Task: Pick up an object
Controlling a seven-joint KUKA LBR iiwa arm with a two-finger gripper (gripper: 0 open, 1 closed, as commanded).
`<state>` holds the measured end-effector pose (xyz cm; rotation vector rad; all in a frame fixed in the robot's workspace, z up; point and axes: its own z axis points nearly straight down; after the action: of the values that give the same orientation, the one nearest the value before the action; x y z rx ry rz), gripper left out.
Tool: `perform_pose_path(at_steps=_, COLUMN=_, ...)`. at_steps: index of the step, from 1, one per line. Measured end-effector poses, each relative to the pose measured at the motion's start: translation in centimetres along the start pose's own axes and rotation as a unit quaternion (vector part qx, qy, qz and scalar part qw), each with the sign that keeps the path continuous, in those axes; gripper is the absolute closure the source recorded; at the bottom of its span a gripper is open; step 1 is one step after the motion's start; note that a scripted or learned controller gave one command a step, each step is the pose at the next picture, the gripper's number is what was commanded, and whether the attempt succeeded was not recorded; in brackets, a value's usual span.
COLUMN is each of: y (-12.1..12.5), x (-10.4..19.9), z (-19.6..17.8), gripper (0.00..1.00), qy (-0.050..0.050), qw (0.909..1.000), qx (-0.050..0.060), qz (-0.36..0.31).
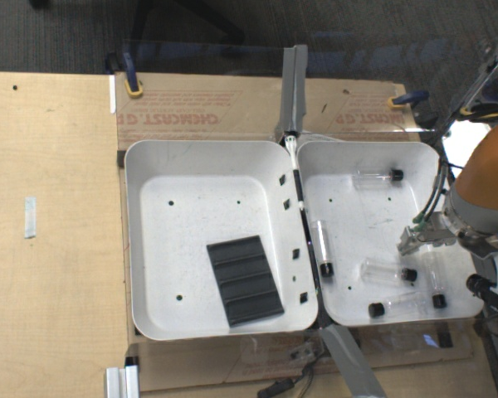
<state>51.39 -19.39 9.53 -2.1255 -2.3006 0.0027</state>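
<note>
Camera view | tool (417,240) low in right bin (340,160); its opening I cannot tell | risk: clear tubes (390,274) may roll or slip away; smooth, round sides

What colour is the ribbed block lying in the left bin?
Dark grey to black, with ridges across it; the ribbed block shows clearly in the camera view.

Arm: reaches in from the view's right edge, wrist bent down and leftward.
Orange band (488,172): at the right edge, above the wrist.
Gripper (417,240): grey, low, pointing left and down from the wrist.
</note>
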Motion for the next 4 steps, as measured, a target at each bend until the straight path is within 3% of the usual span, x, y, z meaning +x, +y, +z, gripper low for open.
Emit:
perform_pose_path(at_steps=1, y=6.7, x=1.8, z=-9.0, gripper=1.0, qy=-0.003, qw=0.9988, qx=-0.002, qz=-0.048)
perform_pose_path(at_steps=2, y=7.8, x=7.2, z=-12.2, gripper=1.0, qy=-0.003, qw=0.9986, qx=-0.002, qz=-0.054)
perform_pose_path(at_steps=3, y=15.5, x=13.1, z=-15.2, gripper=1.0, qy=-0.004, qw=0.9974, qx=-0.001, qz=-0.071)
perform_pose_path(at_steps=4, y=15.9, x=17.8, z=-13.8, gripper=1.0, qy=-0.004, qw=0.9973, qx=-0.001, qz=-0.074)
